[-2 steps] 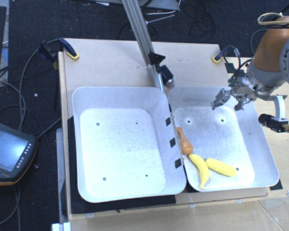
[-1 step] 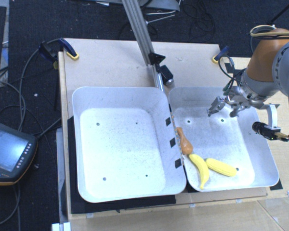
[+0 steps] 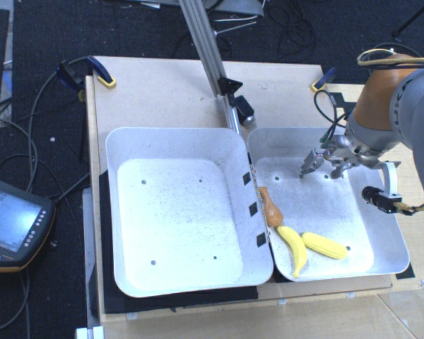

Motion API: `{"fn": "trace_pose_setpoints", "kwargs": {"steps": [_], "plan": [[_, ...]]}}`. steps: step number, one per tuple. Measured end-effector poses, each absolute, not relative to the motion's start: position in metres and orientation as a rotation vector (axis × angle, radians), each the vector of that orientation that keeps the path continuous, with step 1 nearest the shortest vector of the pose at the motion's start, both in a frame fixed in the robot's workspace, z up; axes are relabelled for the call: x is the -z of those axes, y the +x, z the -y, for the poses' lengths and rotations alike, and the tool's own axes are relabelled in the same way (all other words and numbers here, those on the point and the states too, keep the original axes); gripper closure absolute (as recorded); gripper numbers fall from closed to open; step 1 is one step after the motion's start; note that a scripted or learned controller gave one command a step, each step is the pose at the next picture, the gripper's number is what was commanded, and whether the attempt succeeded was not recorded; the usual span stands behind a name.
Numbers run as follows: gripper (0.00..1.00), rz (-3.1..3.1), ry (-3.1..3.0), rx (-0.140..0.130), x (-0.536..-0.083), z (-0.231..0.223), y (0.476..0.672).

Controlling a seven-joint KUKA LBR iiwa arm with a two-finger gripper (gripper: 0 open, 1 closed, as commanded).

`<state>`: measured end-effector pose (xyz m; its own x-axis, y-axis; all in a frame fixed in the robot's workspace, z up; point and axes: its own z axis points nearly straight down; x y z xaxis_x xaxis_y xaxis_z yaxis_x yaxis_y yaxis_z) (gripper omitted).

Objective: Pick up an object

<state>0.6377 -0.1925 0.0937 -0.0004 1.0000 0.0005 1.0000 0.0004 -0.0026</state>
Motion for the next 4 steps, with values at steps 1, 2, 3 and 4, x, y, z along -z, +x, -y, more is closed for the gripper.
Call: {"fn": "trace_pose_setpoints", "kwargs": {"steps": [1, 2, 3, 4], "plan": [[1.00, 2.223, -2.221, 0.001, -0.106, 0.193, 0.639], [1.00, 2.224, -2.224, 0.003, -0.153, 0.200, 0.643], [1.00, 2.225, -2.224, 0.004, -0.204, 0.200, 0.644], [1.00, 2.226, -2.217, 0.002, -0.212, 0.158, 0.642]]}}
